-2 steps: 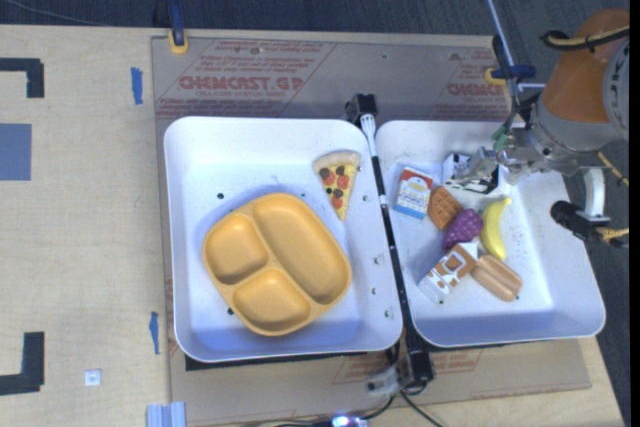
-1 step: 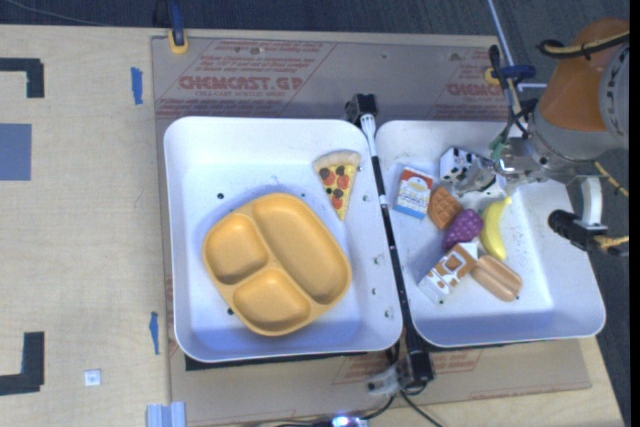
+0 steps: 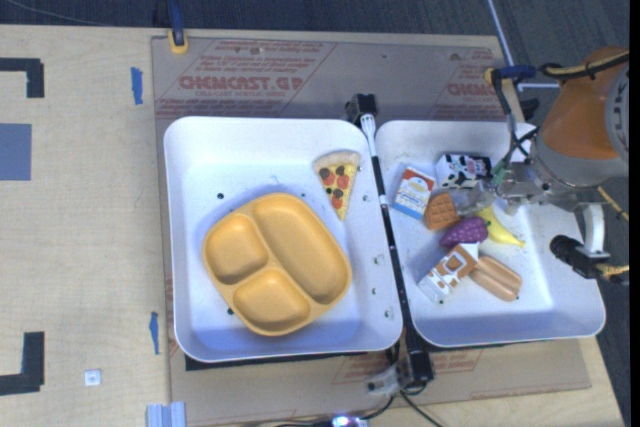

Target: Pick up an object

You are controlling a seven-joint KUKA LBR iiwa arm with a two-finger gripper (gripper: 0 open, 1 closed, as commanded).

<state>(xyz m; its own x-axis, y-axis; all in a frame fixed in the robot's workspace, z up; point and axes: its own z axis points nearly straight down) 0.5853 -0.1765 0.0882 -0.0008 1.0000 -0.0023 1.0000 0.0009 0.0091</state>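
The right bin holds several toy foods. There is a black-and-white cow-print carton, a blue-and-white box and a brown cookie. Purple grapes, a yellow banana, a hot dog and a small white-and-orange carton lie there too. My gripper reaches in from the right and sits low over the middle of this pile, just above the banana and beside the cookie and grapes. Nothing is visibly lifted.
The left bin holds a yellow divided plate and a toy pizza slice near its right wall. The grey arm with its orange band overhangs the right bin's far right side. A black clamp sits between the bins at the back.
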